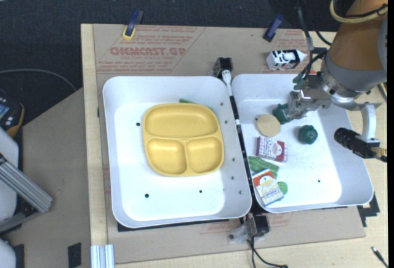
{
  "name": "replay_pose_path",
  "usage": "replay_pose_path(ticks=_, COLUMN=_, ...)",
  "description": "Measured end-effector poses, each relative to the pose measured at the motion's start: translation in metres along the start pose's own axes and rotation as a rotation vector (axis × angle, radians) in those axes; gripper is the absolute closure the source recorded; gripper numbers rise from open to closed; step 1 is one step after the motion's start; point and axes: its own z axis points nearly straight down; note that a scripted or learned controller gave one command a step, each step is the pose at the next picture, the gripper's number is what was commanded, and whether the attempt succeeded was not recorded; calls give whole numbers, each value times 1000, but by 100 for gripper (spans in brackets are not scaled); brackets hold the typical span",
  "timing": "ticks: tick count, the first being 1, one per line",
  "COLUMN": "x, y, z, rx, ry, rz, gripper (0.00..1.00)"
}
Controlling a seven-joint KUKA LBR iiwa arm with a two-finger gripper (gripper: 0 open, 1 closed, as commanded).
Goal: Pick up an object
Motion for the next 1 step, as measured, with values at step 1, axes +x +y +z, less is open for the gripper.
replay_pose_path(ticks=1, x=2, y=6, z=8, rx=-1, ry=0, rz=-2, gripper=100)
